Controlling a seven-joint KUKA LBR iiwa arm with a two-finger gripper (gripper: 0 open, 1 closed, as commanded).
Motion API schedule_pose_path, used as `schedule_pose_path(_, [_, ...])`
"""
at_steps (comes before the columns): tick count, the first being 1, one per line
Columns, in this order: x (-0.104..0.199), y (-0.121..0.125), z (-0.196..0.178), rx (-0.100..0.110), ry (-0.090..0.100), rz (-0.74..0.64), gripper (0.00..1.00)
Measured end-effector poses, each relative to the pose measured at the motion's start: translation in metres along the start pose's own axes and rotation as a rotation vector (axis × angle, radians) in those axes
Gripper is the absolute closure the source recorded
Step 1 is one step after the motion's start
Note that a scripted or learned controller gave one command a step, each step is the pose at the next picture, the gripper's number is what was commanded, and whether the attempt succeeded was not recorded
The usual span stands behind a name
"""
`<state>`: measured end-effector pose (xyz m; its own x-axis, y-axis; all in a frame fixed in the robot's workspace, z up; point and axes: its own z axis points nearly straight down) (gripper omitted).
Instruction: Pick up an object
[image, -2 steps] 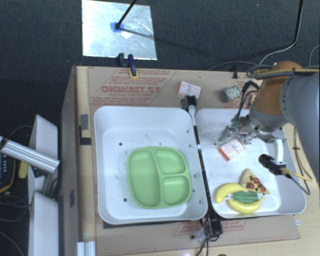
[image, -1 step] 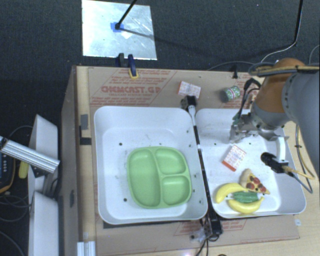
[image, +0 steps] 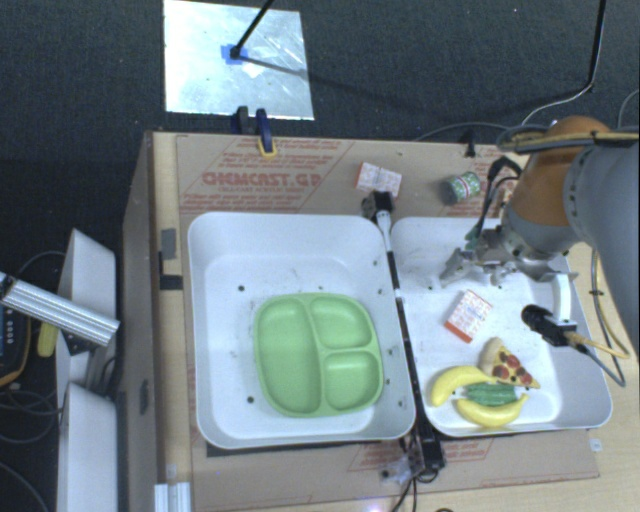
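Grey, rounded arm housing (image: 608, 195) with a glossy orange band (image: 545, 180) just above the wrist. Below that, a pale metallic gripper (image: 470, 258) with slim, light fingers. Thin dark cable (image: 490, 205) running alongside the wrist.

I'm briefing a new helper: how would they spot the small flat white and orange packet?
Look in the right white bin, in front of the gripper. The small flat white and orange packet lies apart from the toy pizza slice and yellow banana; it alone is rectangular.
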<state>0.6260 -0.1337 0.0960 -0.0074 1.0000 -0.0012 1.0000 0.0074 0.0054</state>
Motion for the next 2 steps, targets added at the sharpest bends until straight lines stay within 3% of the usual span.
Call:
schedule_pose_path(1, [0.006,-0.032,-0.034,0.003,0.0,0.006,0.0])
schedule_pose_path(2, [0.007,-0.037,0.011,0.005,0.001,0.006,0.0])
